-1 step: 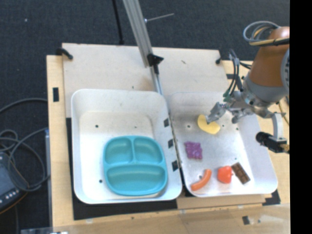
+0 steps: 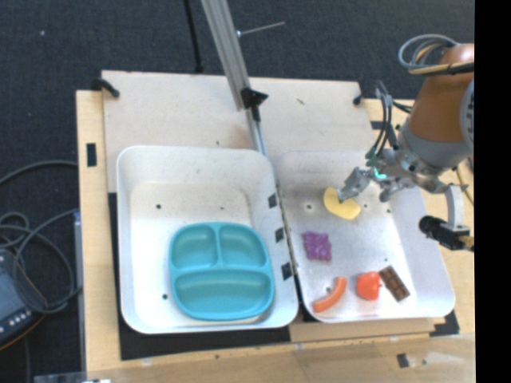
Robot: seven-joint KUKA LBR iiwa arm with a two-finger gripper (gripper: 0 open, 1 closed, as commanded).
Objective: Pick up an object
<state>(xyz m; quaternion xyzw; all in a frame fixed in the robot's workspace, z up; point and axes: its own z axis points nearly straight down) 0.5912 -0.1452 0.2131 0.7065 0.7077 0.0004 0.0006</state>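
Note:
The right bin (image 2: 423,238) holds several small objects: a yellow piece (image 2: 341,206), a purple lump (image 2: 317,246), an orange carrot-like piece (image 2: 330,294), a red-orange ball (image 2: 367,286) and a brown bar (image 2: 394,283). My gripper (image 2: 369,188) hangs over the bin's upper middle, open, with nothing between its fingers. Its left fingertip (image 2: 351,187) is just above and to the right of the yellow piece, at its edge.
The left bin (image 2: 136,182) holds a teal divided plate (image 2: 219,271). A slanted metal pole (image 2: 227,38) rises from the bench behind the bins. The grey arm with its orange band (image 2: 437,102) and cables crosses the right bin's far right corner.

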